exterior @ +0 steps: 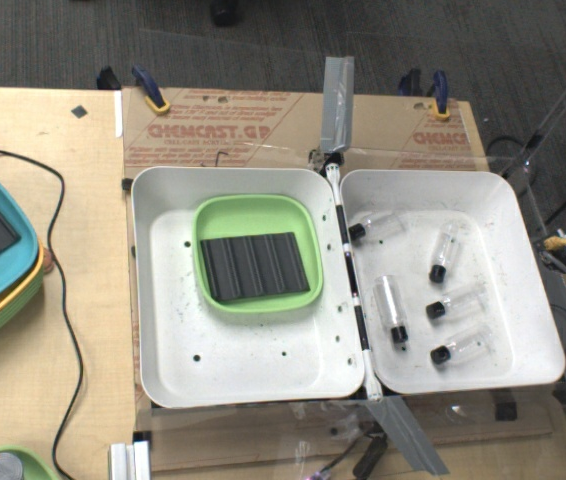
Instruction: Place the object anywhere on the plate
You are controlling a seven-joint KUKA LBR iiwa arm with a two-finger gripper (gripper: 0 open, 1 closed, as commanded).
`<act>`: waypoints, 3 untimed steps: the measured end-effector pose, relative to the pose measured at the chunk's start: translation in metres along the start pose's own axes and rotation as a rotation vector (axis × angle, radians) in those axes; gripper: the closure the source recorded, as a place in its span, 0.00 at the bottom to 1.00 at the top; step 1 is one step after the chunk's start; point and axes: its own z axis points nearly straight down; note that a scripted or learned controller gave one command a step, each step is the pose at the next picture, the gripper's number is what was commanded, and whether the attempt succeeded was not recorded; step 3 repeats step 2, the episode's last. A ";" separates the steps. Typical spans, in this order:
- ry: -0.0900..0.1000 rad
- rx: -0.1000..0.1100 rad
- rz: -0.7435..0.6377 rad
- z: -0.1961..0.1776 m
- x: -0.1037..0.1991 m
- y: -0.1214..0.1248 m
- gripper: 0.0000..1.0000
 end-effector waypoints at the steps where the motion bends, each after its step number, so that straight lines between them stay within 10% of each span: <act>1: -0.001 0.000 -0.001 0.010 0.000 0.000 0.00; 3: -0.001 0.000 -0.001 0.014 0.000 0.000 0.00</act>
